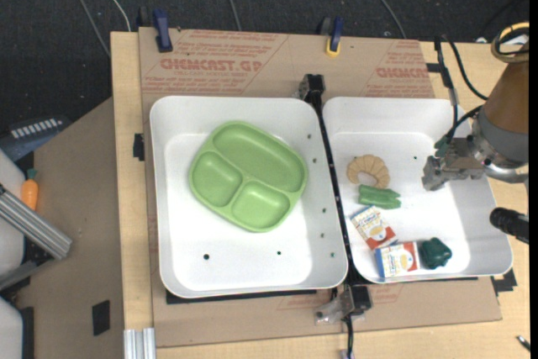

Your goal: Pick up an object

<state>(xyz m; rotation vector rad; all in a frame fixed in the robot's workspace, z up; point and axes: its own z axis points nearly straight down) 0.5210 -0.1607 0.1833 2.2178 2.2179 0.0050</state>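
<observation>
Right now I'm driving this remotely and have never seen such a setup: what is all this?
You are looking down at a slant from one fixed camera above a bench. Two shallow white bins sit side by side. The left bin holds a green divided plate. The right bin holds a croissant, a green pod-shaped toy, two small cartons and a dark green lump. The grey arm with an orange band reaches in from the right; its tool hangs over the right bin, nothing visibly held.
</observation>
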